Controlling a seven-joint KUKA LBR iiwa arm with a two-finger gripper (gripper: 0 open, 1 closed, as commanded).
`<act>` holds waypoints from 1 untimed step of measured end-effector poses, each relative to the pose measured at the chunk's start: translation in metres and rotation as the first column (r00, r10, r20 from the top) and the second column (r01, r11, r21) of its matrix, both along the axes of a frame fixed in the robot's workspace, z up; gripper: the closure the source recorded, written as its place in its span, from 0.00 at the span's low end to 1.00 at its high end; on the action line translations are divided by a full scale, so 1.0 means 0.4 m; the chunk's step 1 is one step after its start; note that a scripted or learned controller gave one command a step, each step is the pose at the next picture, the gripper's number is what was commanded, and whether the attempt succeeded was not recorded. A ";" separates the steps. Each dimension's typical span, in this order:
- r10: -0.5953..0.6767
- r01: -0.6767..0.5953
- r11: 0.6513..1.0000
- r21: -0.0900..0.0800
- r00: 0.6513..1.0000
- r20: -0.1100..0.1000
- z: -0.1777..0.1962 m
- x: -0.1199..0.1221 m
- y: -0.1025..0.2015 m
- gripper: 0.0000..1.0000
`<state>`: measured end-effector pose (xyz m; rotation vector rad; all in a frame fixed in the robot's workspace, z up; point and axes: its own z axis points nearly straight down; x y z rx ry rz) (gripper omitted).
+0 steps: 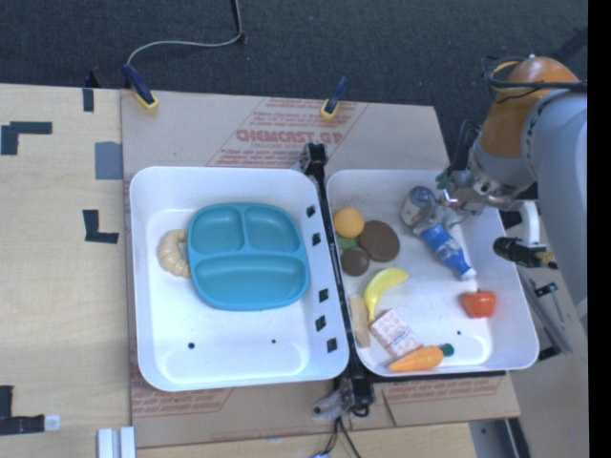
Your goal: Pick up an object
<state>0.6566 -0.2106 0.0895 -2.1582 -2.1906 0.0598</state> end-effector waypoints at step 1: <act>-0.013 0.015 1.000 -0.020 0.997 0.075 0.154 -0.087 0.072 1.00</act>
